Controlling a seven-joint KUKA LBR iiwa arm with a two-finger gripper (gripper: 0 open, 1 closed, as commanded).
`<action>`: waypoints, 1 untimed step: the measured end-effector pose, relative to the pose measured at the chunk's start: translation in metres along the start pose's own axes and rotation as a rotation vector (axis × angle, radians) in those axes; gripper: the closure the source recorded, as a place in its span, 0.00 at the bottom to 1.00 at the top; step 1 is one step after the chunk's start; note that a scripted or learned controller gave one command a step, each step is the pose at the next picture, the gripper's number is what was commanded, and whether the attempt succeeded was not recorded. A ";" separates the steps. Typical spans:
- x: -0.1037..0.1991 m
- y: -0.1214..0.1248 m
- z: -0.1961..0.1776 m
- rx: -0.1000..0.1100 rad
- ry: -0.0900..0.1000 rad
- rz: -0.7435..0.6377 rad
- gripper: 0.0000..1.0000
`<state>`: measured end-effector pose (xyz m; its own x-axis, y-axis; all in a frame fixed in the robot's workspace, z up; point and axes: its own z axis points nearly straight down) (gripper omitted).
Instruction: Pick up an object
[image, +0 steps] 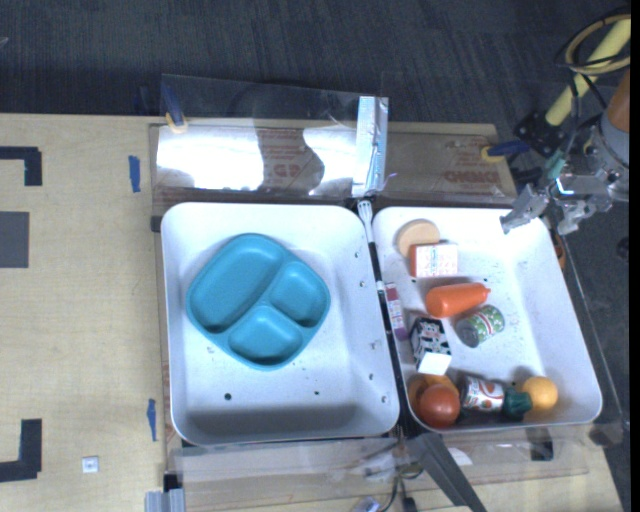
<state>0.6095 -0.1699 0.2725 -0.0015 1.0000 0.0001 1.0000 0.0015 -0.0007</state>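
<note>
Right now I see the gripper (540, 205) parked at the upper right edge of the right bin (575, 310), off the pile, so the camera gets a clean look at everything. Whether its fingers are wide or narrow, I cannot tell; nothing sits between them. Candidates lie below and to the left of the fingers: the pink carton (436, 260) nearest, the carrot (456, 298) and small can (481, 325) beyond it, a tomato (438, 403) and bottle (487, 397) farthest. The blue tray (258, 298) fills the left bin (190, 400), well apart from the fingers, probably as a drop-off spot
</note>
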 end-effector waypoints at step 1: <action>0.018 -0.046 0.119 0.006 0.001 -0.065 0.00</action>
<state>0.5635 -0.1524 0.1533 -0.0665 0.9978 0.0017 0.9978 0.0665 -0.0066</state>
